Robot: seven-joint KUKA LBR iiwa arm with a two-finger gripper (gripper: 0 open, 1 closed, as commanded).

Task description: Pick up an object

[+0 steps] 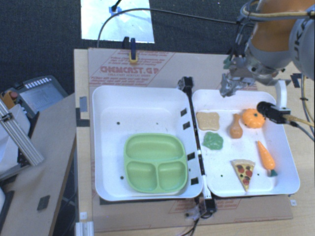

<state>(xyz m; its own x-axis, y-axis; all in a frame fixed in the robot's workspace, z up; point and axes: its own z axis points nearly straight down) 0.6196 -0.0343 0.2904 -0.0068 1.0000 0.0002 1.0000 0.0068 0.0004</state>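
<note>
Your claw (230,88) hangs over far edge of right shallow white bin (290,173), nr tan toast slice (207,120); grip state: can't tell.

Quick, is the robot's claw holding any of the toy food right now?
Gripper: holding nothing; it hangs over the back edge of the right bin, apart from the toy food. Open or closed cannot be told.
</note>
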